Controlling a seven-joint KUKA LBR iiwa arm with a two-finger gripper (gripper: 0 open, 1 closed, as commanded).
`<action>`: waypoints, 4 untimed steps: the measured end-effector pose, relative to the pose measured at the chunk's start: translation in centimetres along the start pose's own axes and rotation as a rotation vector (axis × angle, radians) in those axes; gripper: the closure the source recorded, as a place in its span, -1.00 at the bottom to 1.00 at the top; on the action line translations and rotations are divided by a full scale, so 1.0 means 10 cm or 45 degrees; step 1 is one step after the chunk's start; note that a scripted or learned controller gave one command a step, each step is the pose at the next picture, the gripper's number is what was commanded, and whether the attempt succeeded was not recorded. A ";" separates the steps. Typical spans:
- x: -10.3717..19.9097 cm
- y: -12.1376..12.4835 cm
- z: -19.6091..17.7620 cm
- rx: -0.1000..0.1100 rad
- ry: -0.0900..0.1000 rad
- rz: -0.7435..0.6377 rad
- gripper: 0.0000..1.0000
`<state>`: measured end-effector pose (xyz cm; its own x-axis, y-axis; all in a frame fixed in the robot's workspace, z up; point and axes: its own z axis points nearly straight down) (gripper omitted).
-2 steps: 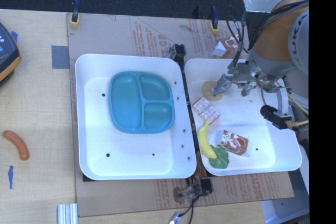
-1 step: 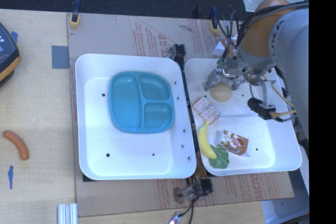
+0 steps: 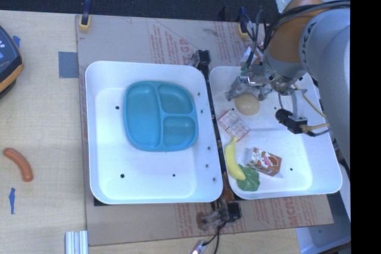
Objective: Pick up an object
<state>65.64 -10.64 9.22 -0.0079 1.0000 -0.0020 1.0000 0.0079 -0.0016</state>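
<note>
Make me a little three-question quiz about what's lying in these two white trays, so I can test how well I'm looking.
1. True or false: the blue divided plate lies in the left bin.
2. Which thing sits right beside the banana at its lower end? A) a green toy B) a red cup C) a spoon
3. Fill in: the gripper hangs in the right bin just above a pale, round ____.

Key
1. True.
2. A, the green toy.
3. Ball-like object, tan in colour; what it is exactly is hard to tell.
</note>
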 end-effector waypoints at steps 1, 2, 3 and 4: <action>-0.13 0.00 0.00 -0.002 0.001 0.006 -1.00; 0.01 0.00 0.00 0.004 0.002 0.002 -1.00; -0.09 0.00 0.00 0.000 0.002 0.006 -1.00; -0.01 0.00 0.00 0.004 0.002 0.003 -1.00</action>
<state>65.61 -10.78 9.20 -0.0055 1.0000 -0.0002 1.0000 0.0055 -0.0045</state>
